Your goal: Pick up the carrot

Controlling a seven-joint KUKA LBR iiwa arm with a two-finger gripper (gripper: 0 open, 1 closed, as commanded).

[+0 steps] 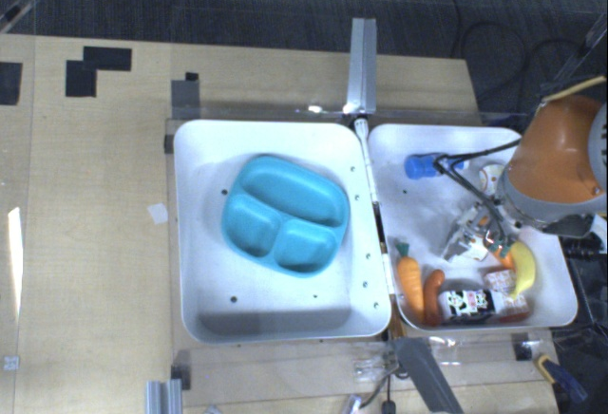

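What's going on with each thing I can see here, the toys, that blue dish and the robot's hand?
carrot: lying in the right bin near its front left corner, not held.
banana: lying near the right bin's front right.
blue plate: sitting right way up in the left bin, its compartments bare.
gripper: low over the right bin's middle, apart from the carrot.
right bin: holds the toys.

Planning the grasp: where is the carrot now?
In the right bin, the carrot lies by its near-left wall, beside a red-brown sausage-like item.
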